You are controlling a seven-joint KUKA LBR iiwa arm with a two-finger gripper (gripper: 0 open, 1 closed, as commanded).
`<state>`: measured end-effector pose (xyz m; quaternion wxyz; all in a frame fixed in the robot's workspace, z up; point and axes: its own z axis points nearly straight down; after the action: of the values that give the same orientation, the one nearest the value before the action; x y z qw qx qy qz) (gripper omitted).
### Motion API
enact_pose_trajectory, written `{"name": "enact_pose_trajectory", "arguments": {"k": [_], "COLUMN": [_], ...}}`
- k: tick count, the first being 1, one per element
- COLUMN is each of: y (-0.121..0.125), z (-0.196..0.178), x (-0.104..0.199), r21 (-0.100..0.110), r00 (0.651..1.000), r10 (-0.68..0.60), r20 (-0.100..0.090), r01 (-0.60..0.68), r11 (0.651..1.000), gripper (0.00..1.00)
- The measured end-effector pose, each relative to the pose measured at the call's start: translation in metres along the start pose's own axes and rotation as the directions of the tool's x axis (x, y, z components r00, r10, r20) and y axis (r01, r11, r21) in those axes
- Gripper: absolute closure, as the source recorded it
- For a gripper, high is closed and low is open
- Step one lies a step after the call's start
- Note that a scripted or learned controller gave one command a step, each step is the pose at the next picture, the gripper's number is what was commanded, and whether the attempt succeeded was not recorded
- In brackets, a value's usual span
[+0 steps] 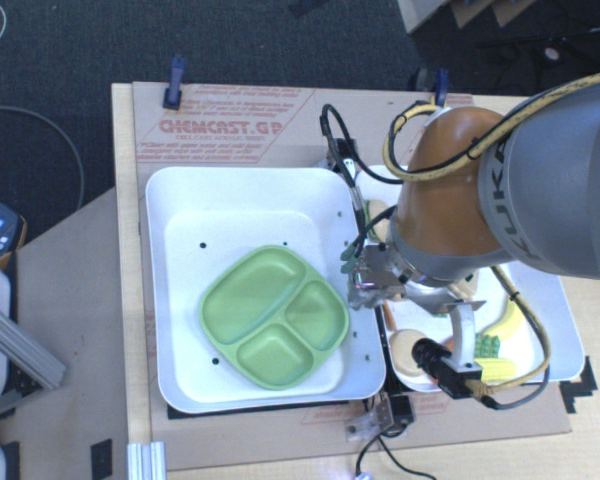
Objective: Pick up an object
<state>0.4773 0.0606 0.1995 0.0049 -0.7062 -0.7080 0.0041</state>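
Camera view puts the hand (368, 280) above the wall between two shallow white bins (162, 288); open or closed, I cannot tell. A green divided plastic plate (273, 315) lies near it, in the bin toward the left edge of the worktop (230, 118). Descending here, the hand may hit that wall.

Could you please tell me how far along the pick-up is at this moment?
Done: nothing visibly yet; the green plate lies flat in the left bin. In hand: the arm reaches over the right bin, hiding whether anything is gripped. Left: probably grasping an object and lifting it clear.
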Motion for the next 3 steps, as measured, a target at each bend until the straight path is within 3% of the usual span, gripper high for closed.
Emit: {"name": "enact_pose_trajectory", "arguments": {"k": [1,2,3], "y": [0.002,0.048,0.006], "z": [-0.116,-0.001,-0.131], "x": [-0.038,-0.068,-0.077], "r21": [-0.025,-0.006,-0.027], "r00": [1.000,1.000,1.000], "r10": [0.005,0.006,0.002], "r20": [0.001,0.001,0.001], "r01": [-0.005,-0.006,-0.002], "r11": [1.000,1.000,1.000], "gripper": [1.00,1.00,1.00]}}
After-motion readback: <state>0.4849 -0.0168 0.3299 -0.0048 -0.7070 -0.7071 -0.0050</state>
